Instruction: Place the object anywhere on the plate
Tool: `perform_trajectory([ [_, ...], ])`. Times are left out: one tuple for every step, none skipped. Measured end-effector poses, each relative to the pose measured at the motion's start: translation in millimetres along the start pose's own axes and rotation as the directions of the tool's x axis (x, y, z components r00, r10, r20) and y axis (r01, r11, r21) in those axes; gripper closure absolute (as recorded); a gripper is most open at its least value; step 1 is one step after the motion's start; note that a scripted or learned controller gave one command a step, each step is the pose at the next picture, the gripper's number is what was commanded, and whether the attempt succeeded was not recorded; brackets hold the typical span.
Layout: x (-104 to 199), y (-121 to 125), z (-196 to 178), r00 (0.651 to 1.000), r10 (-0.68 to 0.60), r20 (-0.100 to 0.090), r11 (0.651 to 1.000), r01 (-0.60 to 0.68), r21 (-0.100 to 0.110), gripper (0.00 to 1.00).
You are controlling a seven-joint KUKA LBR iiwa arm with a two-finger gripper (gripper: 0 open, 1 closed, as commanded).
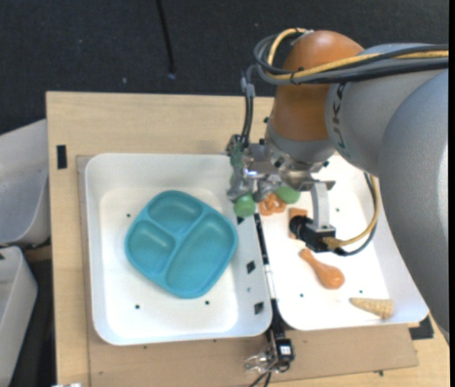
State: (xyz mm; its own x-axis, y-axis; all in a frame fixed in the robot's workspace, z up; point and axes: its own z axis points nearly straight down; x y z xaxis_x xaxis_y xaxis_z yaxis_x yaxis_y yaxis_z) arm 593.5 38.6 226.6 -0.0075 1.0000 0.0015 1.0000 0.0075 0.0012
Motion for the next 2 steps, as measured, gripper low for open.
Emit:
perform_trajectory([
  [53.5, -3.6, 2.4, 1.000, 0.000, 0.000, 1.000, 0.000, 0.001, 1.00],
  [50.2, -3.4, 2.4, 1.000, 0.005, 0.001, 1.000, -0.005, 0.001, 0.00],
])
